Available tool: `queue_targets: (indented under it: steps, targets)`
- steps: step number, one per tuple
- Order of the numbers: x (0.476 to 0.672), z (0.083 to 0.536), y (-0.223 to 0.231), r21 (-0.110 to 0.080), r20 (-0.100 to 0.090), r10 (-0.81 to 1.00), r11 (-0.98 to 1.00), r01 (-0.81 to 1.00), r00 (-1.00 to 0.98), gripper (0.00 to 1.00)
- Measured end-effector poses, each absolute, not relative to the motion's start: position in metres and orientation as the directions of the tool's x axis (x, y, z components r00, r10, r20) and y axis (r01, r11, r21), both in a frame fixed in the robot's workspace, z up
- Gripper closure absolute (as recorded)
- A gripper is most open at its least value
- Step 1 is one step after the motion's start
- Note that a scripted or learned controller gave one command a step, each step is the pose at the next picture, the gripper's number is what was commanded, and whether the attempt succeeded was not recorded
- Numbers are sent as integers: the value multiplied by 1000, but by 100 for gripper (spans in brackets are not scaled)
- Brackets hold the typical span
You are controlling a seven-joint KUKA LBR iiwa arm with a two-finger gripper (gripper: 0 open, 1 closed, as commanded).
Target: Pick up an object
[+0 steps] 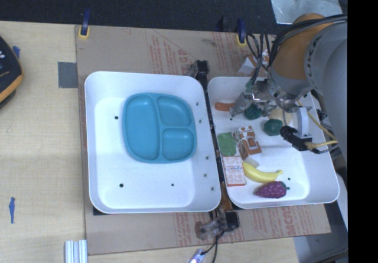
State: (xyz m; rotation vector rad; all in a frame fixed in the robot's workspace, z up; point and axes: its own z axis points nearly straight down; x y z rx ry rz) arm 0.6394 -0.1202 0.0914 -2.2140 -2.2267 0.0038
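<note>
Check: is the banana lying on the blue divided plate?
No. The banana lies in the right bin; the blue plate sits in the left bin.

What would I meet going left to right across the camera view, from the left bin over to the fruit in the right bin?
Left bin → blue divided plate → green piece → banana → purple grapes.

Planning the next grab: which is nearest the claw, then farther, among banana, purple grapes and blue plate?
From the claw:
1. Banana, right bin, toward its front.
2. Purple grapes, just beyond the banana.
3. Blue plate, in the left bin.
</note>
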Motion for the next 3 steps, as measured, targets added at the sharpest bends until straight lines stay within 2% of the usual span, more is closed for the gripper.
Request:
queue_targets:
  steps: [1, 2, 3]
  targets:
    - [656, 92, -142, -3, 1, 1000, 3, 1000, -3, 0]
    - [657, 103, -142, -4, 0, 1000, 6, 1000, -6, 100]
    - [657, 193, -66, 0, 2, 1000, 5, 1000, -5, 100]
